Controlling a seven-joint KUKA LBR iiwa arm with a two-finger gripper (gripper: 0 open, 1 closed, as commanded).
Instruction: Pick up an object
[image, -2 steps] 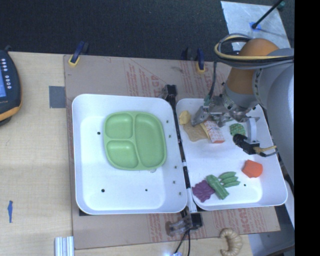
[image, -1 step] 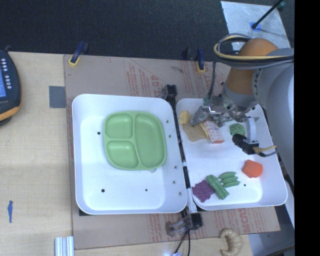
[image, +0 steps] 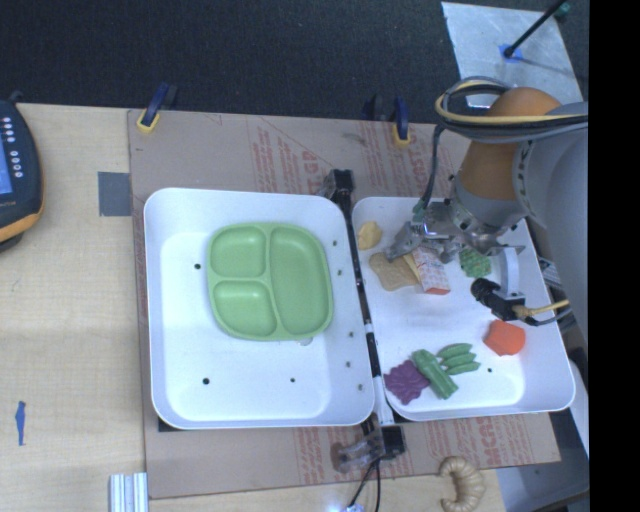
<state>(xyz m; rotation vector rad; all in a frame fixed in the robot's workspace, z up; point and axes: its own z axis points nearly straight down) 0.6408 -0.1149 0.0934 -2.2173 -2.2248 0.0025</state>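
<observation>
Near edge, right bin (image: 540, 395): purple grape bunch (image: 405, 381), green pea pods (image: 445, 365). Right of them: orange tomato-like piece (image: 505, 338). Left bin (image: 180, 385): green divided plate (image: 270, 280). Far part, right bin: tan bread slice (image: 392, 272), red-white packet (image: 432, 272), green piece (image: 475, 264), yellow piece (image: 370, 235). Gripper (image: 428, 240) low over packet and bread; finger spread and grasp cannot be told.

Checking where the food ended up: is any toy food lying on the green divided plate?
No, the green divided plate in the left bin is bare, with no toy food on it.
</observation>
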